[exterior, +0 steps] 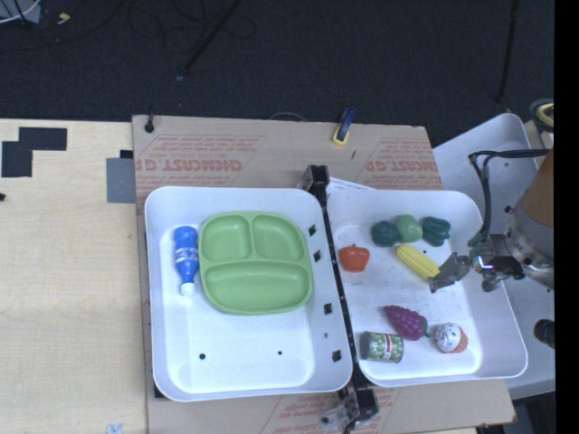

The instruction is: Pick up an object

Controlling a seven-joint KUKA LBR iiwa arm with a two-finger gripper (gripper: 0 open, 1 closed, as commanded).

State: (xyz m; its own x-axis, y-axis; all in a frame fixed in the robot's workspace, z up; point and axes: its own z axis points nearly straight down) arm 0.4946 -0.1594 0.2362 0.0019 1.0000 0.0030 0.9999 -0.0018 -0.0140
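Observation:
My gripper hovers over the right edge of the right bin, open, with nothing between its fingers. One dark finger points toward the yellow corn cob, just right of its tip. Also in this bin are an orange-red tomato, two green vegetables, a purple bunch of grapes, a small green-labelled can lying on its side, and a white and orange ball.
The left bin holds a green divided plate and a blue bottle lying beside it. A black divider separates the bins. Cardboard lies under both bins.

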